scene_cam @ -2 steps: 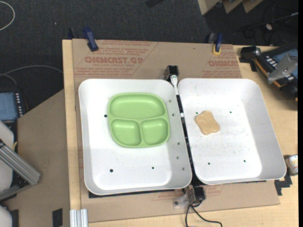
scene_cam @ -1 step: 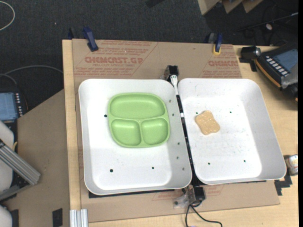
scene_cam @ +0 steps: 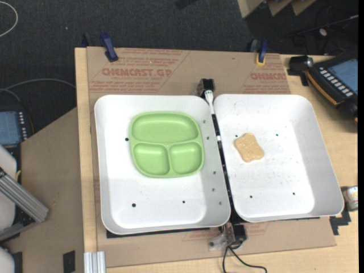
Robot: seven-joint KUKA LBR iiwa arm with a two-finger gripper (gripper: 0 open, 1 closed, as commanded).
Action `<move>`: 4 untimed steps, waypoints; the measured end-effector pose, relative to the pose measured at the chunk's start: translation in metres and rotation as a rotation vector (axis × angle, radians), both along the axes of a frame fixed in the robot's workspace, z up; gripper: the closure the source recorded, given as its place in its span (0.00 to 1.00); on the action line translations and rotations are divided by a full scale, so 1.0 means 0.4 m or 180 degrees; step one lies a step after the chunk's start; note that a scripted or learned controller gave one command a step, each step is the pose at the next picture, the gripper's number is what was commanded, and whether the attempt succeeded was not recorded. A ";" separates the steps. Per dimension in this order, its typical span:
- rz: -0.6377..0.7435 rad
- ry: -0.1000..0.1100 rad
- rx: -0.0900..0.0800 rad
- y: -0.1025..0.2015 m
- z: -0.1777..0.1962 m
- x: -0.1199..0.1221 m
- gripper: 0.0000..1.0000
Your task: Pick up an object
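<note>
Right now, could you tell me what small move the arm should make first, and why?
Probably bring the claw in over the right bin and stop above the tan biscuit-shaped piece. It lies flat, alone and clear of the walls, an easier pick than the wide green divided plate in the left bin.

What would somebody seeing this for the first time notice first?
Most likely the green plate, split into three sections, lying in the upper middle of the left bin. Next, the small tan cookie-like piece alone in the right bin, toward its left side. Both white bins sit side by side on a brown board held by blue clamps at its far edge.
</note>
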State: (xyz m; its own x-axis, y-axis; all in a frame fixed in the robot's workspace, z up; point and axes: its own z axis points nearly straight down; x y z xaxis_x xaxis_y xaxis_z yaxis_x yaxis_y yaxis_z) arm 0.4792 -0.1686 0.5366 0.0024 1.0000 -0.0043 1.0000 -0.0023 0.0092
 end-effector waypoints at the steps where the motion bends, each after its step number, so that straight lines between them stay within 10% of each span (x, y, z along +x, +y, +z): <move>1: 0.0068 0.0033 0.0024 0.433 -0.005 0.001 0.00; 2: 0.0065 0.0045 0.0016 0.846 -0.068 0.001 0.00; 3: -0.0002 0.0014 0.0018 0.770 0.000 0.000 0.00; 4: 0.0025 0.0021 0.0018 0.901 -0.004 0.000 0.00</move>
